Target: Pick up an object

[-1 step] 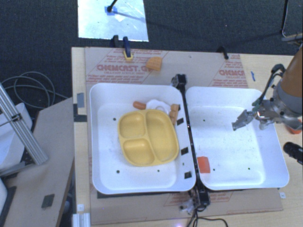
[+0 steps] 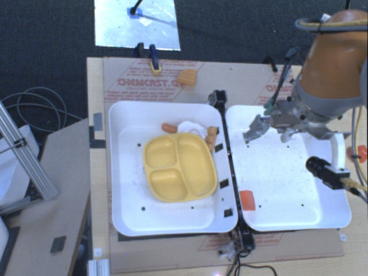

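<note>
A yellow divided plate [image 2: 178, 167] lies in the left bin [image 2: 129, 211]. Behind it sit a small orange sausage-shaped piece [image 2: 169, 128], a white object [image 2: 191, 129] and a tan block [image 2: 212, 137] by the bin's right wall. In the right bin [image 2: 299, 211] a small red-orange block [image 2: 246, 199] rests near the front left corner. My gripper [image 2: 269, 128] hangs over the back part of the right bin, under the orange-banded wrist [image 2: 333, 56]. Nothing shows between its fingers.
An orange-tan block [image 2: 187, 77] lies on the bench board behind the left bin, next to a blue-and-yellow clamp [image 2: 154, 59]. A black cylindrical part [image 2: 326, 173] juts over the right bin's right side. Cables lie on the floor at left.
</note>
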Controlling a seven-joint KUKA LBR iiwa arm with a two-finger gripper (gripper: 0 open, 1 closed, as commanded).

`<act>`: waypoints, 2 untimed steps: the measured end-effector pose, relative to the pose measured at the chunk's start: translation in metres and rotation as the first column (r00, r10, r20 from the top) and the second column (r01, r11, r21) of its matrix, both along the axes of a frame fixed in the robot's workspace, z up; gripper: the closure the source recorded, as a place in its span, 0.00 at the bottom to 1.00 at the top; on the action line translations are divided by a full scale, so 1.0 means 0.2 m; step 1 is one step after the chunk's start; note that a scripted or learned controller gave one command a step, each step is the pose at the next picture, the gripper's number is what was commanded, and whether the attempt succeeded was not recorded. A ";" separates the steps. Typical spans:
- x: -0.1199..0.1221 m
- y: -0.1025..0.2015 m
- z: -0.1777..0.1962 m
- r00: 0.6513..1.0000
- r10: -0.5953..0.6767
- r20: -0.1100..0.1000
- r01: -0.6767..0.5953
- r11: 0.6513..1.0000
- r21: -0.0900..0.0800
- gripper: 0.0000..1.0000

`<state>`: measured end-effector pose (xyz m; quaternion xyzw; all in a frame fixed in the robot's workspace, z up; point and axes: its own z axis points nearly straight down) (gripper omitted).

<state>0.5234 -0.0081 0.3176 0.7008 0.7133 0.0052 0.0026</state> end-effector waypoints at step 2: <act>-0.18 0.02 0.48 1.000 -0.013 -0.007 0.012 1.000 -0.004 0.00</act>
